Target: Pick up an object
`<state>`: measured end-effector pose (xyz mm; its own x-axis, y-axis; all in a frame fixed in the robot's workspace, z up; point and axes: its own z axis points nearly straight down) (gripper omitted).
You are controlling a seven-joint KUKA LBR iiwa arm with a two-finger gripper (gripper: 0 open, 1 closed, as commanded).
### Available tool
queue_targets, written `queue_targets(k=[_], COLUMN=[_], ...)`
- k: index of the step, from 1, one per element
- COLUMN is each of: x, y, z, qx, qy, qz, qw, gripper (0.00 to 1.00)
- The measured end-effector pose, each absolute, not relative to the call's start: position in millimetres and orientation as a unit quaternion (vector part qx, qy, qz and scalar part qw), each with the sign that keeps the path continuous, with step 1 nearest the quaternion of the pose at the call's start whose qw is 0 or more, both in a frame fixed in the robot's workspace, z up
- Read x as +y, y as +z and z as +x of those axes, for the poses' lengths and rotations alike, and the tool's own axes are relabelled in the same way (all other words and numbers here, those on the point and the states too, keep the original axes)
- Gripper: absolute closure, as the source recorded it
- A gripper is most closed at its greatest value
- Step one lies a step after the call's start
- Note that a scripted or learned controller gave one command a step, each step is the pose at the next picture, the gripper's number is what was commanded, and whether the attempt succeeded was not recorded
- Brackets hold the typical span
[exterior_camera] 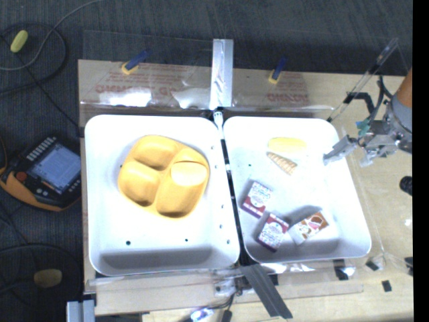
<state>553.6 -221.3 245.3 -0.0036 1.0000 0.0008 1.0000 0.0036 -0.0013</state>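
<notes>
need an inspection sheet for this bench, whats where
surface: bench bearing left bin and right bin, side by side
job's things: yellow four-cup tray in left bin; yellow piece, striped wedge, three small packets in right bin
clutter: clips on back edge
end effector: over right bin's right rim, nothing seen held
cables: cable on floor
surroundings: handheld controller at left

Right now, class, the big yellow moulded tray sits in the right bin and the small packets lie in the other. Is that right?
Not quite. The camera view shows the yellow moulded tray in the left bin; the small packets lie in the other, the right bin.
</notes>
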Motion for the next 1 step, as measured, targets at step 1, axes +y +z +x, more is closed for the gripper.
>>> queue_targets(k=[1], x=[-189.0], y=[134.0], z=[595.5], qx=[-0.772], qy=[0.0007], qz=[-0.635], qw=[0.001], gripper=[0.0])
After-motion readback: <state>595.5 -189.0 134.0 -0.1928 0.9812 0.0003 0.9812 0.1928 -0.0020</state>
